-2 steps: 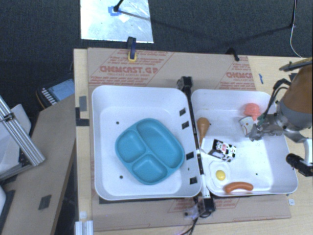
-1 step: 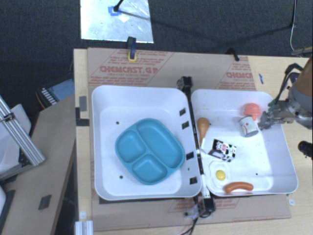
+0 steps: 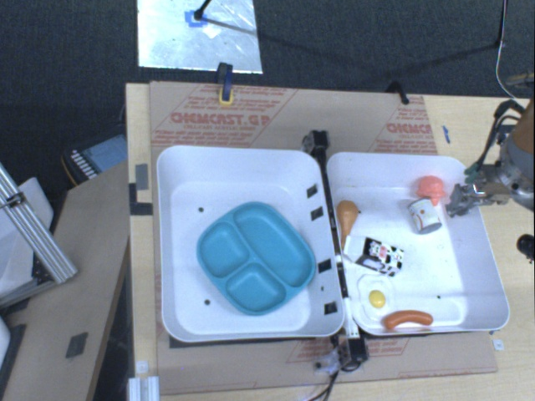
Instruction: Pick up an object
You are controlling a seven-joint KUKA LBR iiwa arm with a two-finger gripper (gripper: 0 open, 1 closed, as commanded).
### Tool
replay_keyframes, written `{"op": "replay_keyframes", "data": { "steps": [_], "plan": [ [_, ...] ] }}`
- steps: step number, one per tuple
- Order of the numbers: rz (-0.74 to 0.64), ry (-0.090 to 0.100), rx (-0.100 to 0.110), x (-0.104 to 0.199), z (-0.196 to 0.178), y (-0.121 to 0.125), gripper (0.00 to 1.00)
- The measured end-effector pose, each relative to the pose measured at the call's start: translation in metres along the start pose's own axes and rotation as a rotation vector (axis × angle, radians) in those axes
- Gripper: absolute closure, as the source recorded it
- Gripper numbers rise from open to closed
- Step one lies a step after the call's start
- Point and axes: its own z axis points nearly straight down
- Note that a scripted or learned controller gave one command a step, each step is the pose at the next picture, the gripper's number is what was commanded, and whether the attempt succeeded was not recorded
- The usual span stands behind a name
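Note:
The right bin [image 3: 481,261] holds several small items: a pink piece [image 3: 430,187], a small silver can [image 3: 425,216], an orange pear-shaped toy [image 3: 346,215], a black-and-white cow toy [image 3: 382,256], a fried-egg toy [image 3: 376,297] and a sausage [image 3: 407,318]. My gripper [image 3: 462,199] hangs over the bin's upper right part, just right of the can and the pink piece. I see nothing held in it.
A blue divided plate [image 3: 255,257] lies in the left bin [image 3: 180,182]. A black divider with clips [image 3: 326,215] runs between the bins. A cable [image 3: 501,23] hangs at the far right, and a yellow clamp [image 3: 226,86] sits at the bench's back edge.

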Motion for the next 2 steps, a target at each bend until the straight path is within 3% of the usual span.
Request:
{"op": "replay_keyframes", "data": {
  "steps": [2],
  "plan": [
    [-0.007,0.003,0.000,0.100,-0.022,0.008,1.00]
  ]
}}
